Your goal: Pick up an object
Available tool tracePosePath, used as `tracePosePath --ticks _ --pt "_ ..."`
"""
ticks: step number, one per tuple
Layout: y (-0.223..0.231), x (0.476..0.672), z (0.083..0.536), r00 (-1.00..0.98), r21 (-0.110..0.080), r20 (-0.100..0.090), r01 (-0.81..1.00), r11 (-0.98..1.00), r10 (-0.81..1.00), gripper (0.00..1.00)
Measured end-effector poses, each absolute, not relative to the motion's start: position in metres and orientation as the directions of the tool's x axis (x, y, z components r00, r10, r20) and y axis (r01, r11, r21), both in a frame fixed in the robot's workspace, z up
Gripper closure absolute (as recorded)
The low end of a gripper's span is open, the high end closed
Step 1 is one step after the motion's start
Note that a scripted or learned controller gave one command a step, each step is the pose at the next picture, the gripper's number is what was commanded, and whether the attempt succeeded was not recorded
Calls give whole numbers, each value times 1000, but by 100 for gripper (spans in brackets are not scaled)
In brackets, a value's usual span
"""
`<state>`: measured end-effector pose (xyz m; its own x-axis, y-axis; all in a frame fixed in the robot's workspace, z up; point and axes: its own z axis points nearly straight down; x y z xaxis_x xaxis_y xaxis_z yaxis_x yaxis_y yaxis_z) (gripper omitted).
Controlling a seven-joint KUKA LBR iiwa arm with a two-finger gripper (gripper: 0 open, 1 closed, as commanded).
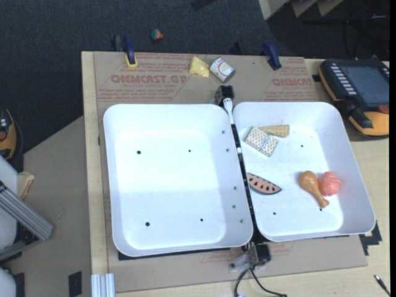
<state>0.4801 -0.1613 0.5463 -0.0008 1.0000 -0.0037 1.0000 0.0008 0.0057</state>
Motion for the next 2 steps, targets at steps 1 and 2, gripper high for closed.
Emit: tracePosePath --ticks 1,2 --pt "-161 481 558 -1 11 -7 1000 1 1000 100" --pt "-154 525 427 -1 -11 3 1000 1 1000 100"
